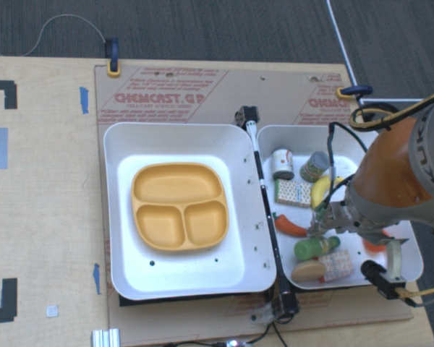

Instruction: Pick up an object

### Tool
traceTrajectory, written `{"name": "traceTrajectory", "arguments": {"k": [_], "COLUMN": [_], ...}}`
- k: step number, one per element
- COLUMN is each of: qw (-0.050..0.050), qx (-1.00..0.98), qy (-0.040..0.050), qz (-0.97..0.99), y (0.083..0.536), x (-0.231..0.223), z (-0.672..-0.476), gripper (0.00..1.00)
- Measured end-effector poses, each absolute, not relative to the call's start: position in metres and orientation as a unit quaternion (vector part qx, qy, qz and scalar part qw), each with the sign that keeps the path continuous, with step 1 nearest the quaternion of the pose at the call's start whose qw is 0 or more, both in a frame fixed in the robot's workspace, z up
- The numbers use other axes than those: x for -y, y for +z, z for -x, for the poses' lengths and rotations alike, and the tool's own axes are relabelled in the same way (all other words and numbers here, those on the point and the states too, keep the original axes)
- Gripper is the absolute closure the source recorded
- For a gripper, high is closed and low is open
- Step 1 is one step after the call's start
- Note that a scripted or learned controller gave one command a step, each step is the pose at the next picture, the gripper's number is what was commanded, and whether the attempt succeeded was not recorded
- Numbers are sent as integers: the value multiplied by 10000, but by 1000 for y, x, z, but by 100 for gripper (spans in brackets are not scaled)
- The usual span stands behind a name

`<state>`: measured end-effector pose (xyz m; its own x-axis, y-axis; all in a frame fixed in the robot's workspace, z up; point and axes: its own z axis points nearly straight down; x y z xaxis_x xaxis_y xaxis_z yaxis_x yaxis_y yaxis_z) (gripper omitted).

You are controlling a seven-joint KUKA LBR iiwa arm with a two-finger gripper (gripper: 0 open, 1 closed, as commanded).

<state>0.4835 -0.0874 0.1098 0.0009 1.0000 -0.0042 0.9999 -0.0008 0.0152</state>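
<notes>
Nearest the camera, along the bottom edge of the right bin (412,270), lie a tan bread-like piece (308,271) and a pale speckled packet (338,265), both matte and soft-looking. Just above them sits a green bottle-shaped item (312,248), glossy plastic, rounded, lying on its side. The gripper (324,223) hangs directly over this cluster, between the green item and a yellow banana (320,191); whether it is open or closed cannot be told from this angle, since the grey wrist and orange band hide the tips. Nothing is visibly lifted: all objects appear to rest on the bin floor, so the pick judged not yet done; descent, closure and lift remain. Other candidates in the same bin: a red-orange pepper-like piece (292,227), a green printed box (293,192), a white cylindrical can (282,163), a dark metallic tin (315,167). The left bin (123,201) holds a yellow three-compartment tray (179,205), smooth moulded plastic with rounded corners. Both bins sit on a printed cardboard sheet (166,96) on the wooden surface (40,194).
</notes>
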Motion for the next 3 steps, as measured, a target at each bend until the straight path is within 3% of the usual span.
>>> {"name": "traceTrajectory", "arguments": {"k": [1, 2, 3], "qw": [1, 14, -6], "qx": [-7079, -7070, -7071], "qy": [10, 1, -2], "qz": [-7063, -7072, -7071], "y": [185, 185, 168], "x": [4, 78, 124], "z": [-480, -479, -479], "gripper": [100, 100, 100]}}
